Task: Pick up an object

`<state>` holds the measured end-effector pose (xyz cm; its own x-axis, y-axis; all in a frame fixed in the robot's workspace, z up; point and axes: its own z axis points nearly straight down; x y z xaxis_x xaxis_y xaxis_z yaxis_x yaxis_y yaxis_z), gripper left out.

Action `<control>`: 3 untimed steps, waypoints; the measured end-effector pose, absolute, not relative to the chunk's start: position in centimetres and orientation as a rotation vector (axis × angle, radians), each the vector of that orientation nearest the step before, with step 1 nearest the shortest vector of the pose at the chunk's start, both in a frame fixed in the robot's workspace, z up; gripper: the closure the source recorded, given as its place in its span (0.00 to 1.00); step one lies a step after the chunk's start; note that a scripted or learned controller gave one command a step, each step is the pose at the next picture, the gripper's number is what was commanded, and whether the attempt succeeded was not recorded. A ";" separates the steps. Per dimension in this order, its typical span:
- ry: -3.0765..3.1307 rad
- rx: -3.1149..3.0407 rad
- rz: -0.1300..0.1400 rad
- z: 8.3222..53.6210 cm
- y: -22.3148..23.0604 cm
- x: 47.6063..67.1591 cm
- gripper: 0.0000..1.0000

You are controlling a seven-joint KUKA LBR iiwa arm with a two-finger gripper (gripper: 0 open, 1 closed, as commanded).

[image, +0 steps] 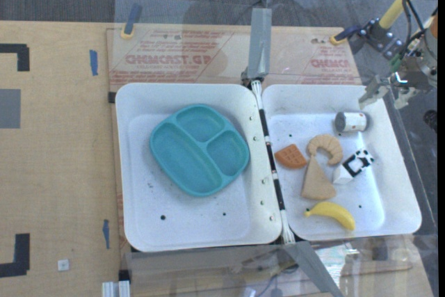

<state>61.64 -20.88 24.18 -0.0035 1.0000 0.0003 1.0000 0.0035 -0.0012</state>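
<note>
Here our gripper (pixel 379 88) hangs at the right bin's (pixel 403 219) two o'clock corner; we cannot tell its finger state. The nearest object, a small can (pixel 351 122), lies at seven o'clock from it, long axis left-right.

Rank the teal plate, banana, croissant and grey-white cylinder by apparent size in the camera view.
1. teal plate, by far the largest.
2. banana and croissant: look about alike, so no ranking between them.
3. grey-white cylinder, smallest, though only slightly.
</note>
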 end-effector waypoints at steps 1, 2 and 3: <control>-2.283 -2.157 0.002 16.3 -21.1 64.6 0.00; -2.350 -2.087 -0.011 9.8 -21.7 64.9 0.00; -2.413 -2.022 -0.004 9.0 -20.7 63.0 0.00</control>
<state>63.02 -20.70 8.95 -0.1749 0.9846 -0.0037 0.9846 0.1749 0.0068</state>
